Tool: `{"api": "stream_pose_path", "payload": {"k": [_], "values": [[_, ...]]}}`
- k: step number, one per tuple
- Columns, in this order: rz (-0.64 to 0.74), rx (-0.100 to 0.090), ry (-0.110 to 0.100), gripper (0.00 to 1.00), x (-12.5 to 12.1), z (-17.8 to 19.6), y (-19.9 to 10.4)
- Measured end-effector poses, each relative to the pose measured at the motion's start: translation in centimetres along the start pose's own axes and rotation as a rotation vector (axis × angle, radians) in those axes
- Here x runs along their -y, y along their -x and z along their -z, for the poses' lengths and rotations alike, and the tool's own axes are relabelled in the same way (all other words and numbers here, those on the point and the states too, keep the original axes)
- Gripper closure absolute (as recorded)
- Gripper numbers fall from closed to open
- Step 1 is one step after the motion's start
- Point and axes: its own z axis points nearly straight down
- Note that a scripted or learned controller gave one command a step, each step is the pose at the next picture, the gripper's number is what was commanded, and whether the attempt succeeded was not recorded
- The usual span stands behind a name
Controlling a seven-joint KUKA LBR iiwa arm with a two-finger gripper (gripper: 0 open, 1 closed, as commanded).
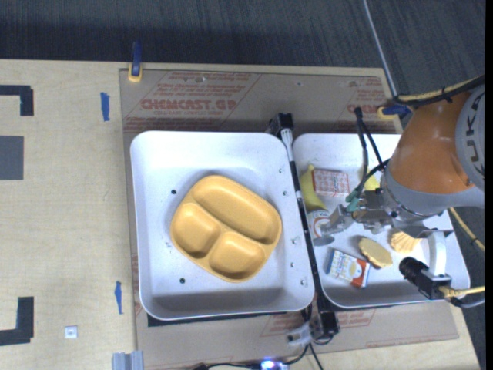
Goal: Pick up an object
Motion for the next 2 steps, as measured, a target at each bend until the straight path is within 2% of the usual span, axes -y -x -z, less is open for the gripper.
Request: {"api": "stream_pose_path", "payload": {"k": [1, 2], "values": [[-0.001, 0.002, 0.003, 0.0, -0.5, -9.9, 4.9], [0.0, 0.0, 0.004, 0.0, 0.6, -9.9, 4.9]]}}
